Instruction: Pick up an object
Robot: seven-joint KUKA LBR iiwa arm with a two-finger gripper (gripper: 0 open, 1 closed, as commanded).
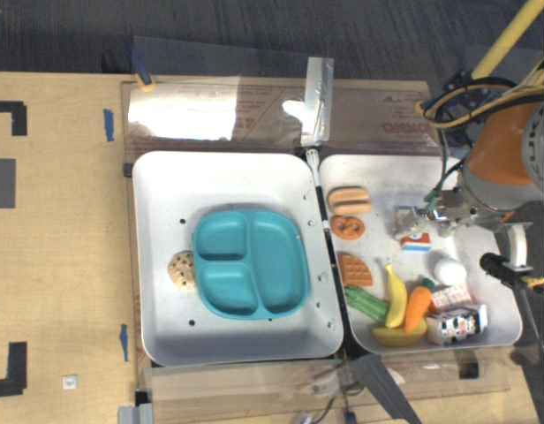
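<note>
One carton (417, 239) sits half hidden under gripper (419, 220).

No legible text; faint reddish print on clear panel (378, 113) too blurred to read

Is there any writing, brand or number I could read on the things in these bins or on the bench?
None can be read.
Small black-and-white can in the right white bin: dark print, too blurred.
Small white carton with red and blue marks: too small.
Brown cardboard wall behind the bins: faint reddish print, too washed out.
Teal divided plate: no text.
</note>
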